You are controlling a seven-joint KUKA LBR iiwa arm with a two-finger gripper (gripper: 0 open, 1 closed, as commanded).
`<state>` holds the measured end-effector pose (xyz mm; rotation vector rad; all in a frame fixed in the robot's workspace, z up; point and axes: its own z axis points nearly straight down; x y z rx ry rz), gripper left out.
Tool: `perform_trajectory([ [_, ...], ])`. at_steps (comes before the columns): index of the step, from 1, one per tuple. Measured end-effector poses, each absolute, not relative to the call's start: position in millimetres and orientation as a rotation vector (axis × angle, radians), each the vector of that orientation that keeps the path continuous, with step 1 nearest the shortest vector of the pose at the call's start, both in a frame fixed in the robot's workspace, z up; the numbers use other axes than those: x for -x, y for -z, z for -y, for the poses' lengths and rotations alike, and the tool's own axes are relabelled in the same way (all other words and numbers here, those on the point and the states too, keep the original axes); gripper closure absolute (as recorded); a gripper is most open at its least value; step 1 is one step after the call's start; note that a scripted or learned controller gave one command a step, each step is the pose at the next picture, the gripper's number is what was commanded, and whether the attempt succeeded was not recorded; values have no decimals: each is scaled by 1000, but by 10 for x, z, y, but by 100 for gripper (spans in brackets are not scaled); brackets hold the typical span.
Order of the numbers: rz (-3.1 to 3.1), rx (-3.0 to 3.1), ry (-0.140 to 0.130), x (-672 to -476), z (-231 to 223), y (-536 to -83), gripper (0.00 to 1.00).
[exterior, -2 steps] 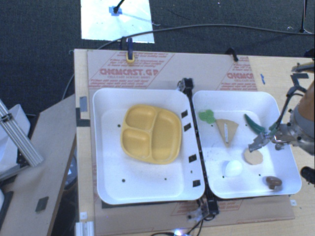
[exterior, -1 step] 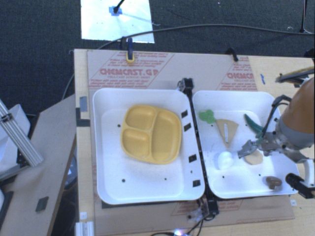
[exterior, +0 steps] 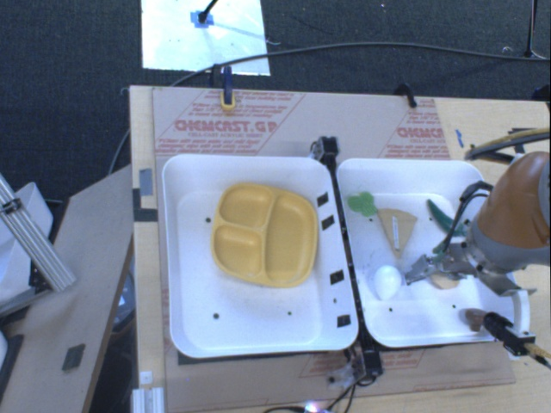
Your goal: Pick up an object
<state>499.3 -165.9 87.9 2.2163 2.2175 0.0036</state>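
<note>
Nearest the camera, a small brown lump (exterior: 473, 318) is lying by the front wall of the right-hand shallow white bin (exterior: 413, 323). Just behind it, the two-finger gripper (exterior: 420, 271) is hanging low over the bin floor. It is pointing at a smooth white egg-shaped object (exterior: 386, 281) just beside its tip. Whether the gripper is parted or closed I cannot tell.

The egg is looking like the likeliest pick. It is probably light, hard and slippery, and apt to roll or squirt sideways, so a centred hold across its widest middle is seeming best.

Farther back, a flat tan wedge-shaped piece (exterior: 396, 228) is lying flush on the floor, which is leaving little edge to pinch. Beyond it, a small green leafy piece (exterior: 362, 203) is sitting near the divider. A yellow divided plastic plate (exterior: 265, 233) is resting in the left-hand white bin (exterior: 198, 317).
</note>
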Motion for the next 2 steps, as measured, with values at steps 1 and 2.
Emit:
perform_trajectory([
  [1, -2207, -2209, -8, -5023, 1686, -1029, 100],
  [2, -2223, -2215, -3, -4945, 1660, -1525, 100],
])
